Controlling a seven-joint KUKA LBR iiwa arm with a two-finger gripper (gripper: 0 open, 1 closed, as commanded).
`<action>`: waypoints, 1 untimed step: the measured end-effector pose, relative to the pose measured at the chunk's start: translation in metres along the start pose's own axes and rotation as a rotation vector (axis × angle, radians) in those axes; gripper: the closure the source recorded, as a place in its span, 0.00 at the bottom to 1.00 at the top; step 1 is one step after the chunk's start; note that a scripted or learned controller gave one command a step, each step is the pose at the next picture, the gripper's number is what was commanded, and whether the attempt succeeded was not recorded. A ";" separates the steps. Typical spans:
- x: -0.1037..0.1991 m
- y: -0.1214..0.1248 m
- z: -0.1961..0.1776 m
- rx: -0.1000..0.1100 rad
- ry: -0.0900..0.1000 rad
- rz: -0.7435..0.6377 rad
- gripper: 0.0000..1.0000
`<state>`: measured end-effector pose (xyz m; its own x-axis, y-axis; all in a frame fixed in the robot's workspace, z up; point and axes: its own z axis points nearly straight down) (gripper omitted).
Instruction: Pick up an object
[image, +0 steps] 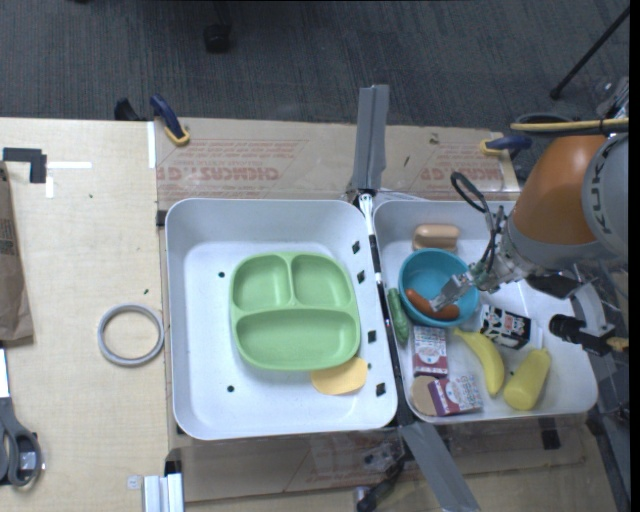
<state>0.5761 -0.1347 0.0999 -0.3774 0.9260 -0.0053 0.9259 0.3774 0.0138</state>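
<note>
Right bin, claw (457, 287) in blue bowl (432, 272), grip state unclear, small carton (430, 349) w/ unreadable print

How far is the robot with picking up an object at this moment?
Done: the gripper has reached into the blue bowl in the right bin, by an orange-red item. In hand: nothing visibly lifted. Left: grasp and raise an object.

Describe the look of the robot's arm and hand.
The arm is bulky and grey, with a broad glossy orange band above the wrist. A black cable loops along its near side. The hand is slim, metallic and silver-grey, far narrower than the arm, with black fittings lower on the arm.
</note>
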 end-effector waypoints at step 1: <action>-0.003 0.001 -0.010 -0.005 -0.007 0.005 1.00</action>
<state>0.5776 -0.1370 0.1100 -0.3727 0.9279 -0.0125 0.9277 0.3728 0.0189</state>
